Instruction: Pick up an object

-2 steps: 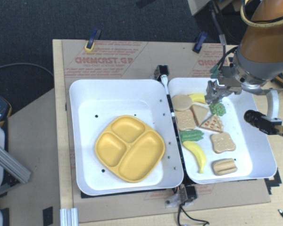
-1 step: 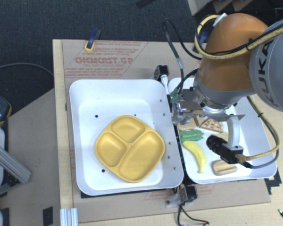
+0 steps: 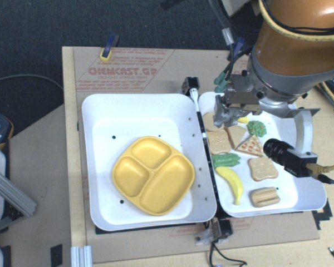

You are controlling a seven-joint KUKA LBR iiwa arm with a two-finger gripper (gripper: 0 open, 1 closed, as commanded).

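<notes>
The gripper (image 3: 227, 114) is hovering low over the right bin (image 3: 309, 196); whether it's open, I cannot tell. Crowding just below it: toast (image 3: 218, 142), broccoli (image 3: 256, 128), pizza slice (image 3: 250, 147). It risks nudging neighbours and grabbing nothing.

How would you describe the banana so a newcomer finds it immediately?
Look in the right-hand white bin, the one crowded with toy food. Near its front left part, just below the green pickle-like piece, lies the banana. It is the only long, curved, plain yellow item there; its neighbours are tan bread pieces.
</notes>
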